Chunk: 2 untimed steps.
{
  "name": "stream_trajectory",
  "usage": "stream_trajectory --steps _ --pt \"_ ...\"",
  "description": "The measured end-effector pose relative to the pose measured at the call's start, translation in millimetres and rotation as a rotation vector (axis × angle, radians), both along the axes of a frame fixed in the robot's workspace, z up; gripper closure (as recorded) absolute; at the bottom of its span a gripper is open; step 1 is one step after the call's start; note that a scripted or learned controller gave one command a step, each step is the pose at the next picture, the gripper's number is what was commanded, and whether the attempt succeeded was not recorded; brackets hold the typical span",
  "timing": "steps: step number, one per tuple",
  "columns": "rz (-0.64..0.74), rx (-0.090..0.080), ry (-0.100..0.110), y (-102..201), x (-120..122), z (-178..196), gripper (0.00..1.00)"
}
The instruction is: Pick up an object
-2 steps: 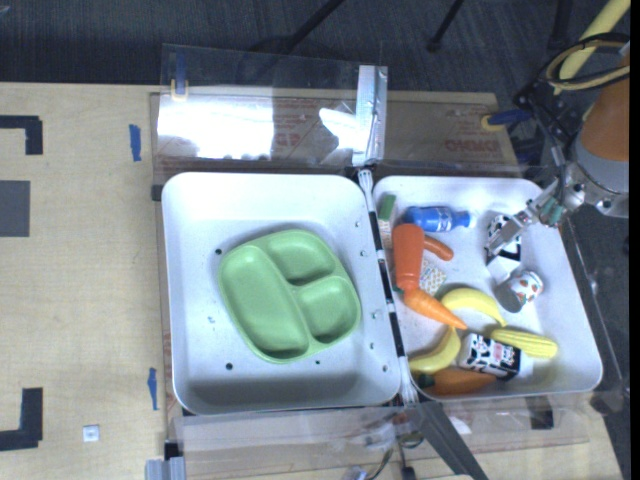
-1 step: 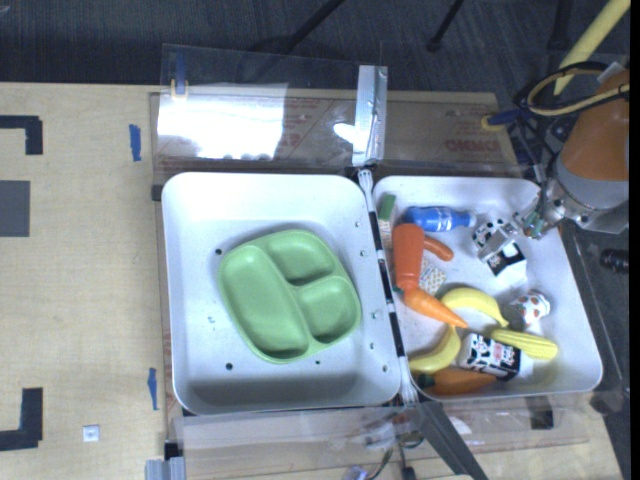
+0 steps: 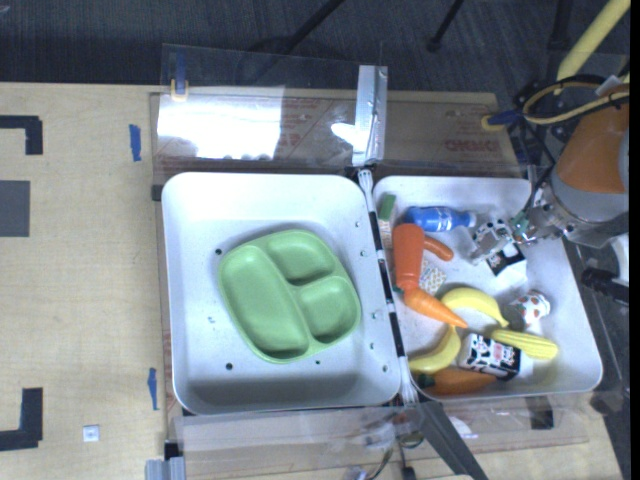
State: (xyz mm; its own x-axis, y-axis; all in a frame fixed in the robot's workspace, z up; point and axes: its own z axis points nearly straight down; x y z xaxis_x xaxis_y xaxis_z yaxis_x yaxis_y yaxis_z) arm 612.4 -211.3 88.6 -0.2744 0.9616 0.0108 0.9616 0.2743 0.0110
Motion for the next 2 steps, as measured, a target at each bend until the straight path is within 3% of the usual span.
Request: stream_trajectory --steps 1,2 --pt "-0.005 -0.012 -0.004 -6.5 -0.4 11.7 1.00" --pt "-0.211 -0.014 0.007 38.5 -24.0 102.1 1.00"
